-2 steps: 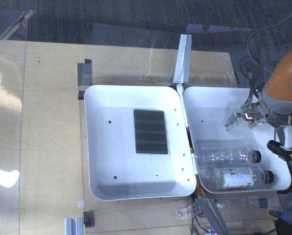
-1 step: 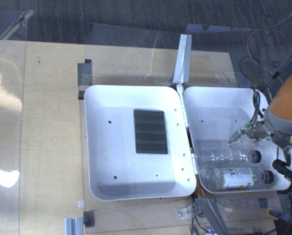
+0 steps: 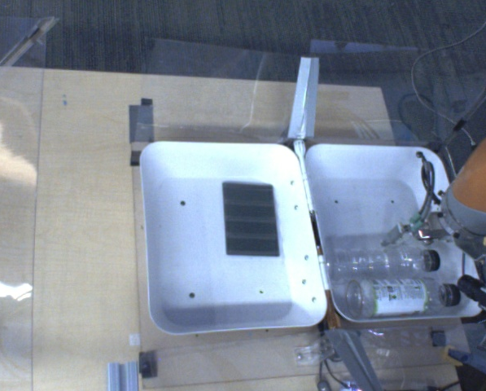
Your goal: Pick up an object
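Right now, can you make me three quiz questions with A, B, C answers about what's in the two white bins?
1. Where does the dark ridged pad lie?
A. left bin
B. right bin
C. on the floor

2. How many clear plastic bottles lie in the right bin?
A. none
B. two
C. five

3. How are the bottles resting?
A. standing upright
B. stacked crosswise
C. lying on their sides

Answers:
1. A, the pad sits in the middle of the left bin.
2. B, a bare bottle and a labelled bottle lie there.
3. C, both lie lengthwise along the bin's near side, caps toward the arm.
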Action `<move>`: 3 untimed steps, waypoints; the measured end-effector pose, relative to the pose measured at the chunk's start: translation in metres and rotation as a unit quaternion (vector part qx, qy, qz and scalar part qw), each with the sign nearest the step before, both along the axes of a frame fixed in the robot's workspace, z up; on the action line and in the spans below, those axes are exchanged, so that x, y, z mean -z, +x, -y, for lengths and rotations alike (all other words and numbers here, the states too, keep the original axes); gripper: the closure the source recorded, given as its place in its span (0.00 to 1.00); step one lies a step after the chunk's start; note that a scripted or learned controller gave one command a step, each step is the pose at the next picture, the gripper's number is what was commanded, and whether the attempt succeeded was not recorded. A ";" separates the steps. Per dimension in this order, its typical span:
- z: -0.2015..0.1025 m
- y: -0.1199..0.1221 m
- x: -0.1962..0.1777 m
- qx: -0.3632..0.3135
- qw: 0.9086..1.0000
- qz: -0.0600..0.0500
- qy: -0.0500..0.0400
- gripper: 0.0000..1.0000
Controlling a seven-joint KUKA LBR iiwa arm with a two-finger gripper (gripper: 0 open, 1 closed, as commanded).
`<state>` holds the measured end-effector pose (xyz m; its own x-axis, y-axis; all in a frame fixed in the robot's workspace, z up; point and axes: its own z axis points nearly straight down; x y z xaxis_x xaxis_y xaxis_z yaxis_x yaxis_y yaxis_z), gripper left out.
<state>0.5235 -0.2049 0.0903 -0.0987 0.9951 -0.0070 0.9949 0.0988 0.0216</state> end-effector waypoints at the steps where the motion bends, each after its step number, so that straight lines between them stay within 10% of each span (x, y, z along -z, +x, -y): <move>1: 0.001 0.002 0.000 -0.014 1.000 -0.002 0.000 0.00; 3: 0.001 0.009 0.000 -0.030 1.000 -0.003 0.000 0.00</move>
